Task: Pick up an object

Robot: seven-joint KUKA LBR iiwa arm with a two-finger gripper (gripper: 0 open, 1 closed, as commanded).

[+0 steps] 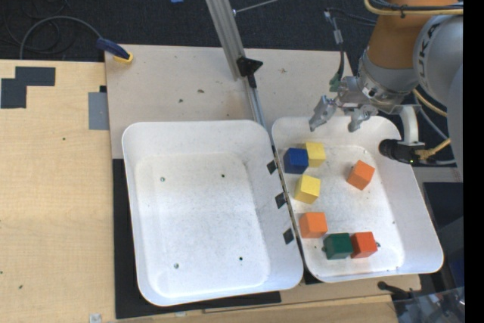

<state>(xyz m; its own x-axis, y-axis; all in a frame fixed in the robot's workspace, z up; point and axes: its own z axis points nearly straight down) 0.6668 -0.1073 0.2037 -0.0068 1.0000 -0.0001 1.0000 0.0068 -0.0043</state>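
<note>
Camera view: gripper (339,116) hangs over right bin's (423,238) far edge, jaws apart, gripping nothing. Blue cube (296,159) touches yellow cube (315,153) just below.

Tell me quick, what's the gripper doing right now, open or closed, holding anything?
Gripper: open, holding nothing, above the far edge of the right bin, apart from the blocks.

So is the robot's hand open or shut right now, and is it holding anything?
Open and holding nothing. The hand hangs over the far edge of the right bin, its two fingers spread apart with nothing between them; the blue block lies below.
</note>
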